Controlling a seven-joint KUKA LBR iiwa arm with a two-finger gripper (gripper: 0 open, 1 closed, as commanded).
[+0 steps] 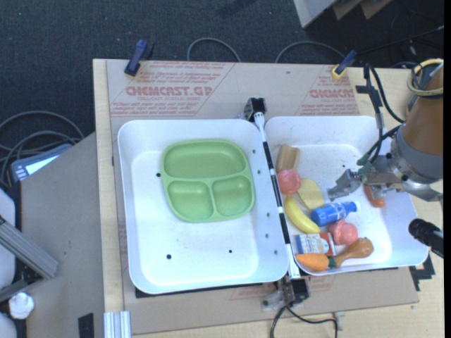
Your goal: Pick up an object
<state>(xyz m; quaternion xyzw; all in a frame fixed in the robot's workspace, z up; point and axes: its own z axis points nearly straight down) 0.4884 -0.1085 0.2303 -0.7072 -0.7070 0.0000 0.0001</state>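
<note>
The right bin (320, 134) holds a heap of toy food. There is a tan block (287, 158), a pink ball (289, 182), a yellow piece (311, 191) and a banana (299, 217). A blue bottle (332, 212) lies beside a pink piece (345, 232). At the front are a small carton (311, 243), an orange carrot (313, 262) and a brown drumstick (356, 250). My gripper (343, 186) hangs low over the right bin, just above and right of the blue bottle, with nothing visibly in it. A small orange piece (375, 198) lies under the wrist.
The left bin (141, 245) bears a green divided plate (208, 179) in its upper middle. A black divider (271, 189) runs between the bins. Blue and yellow clamps (138, 56) sit at the board's back edge, with cables behind.
</note>
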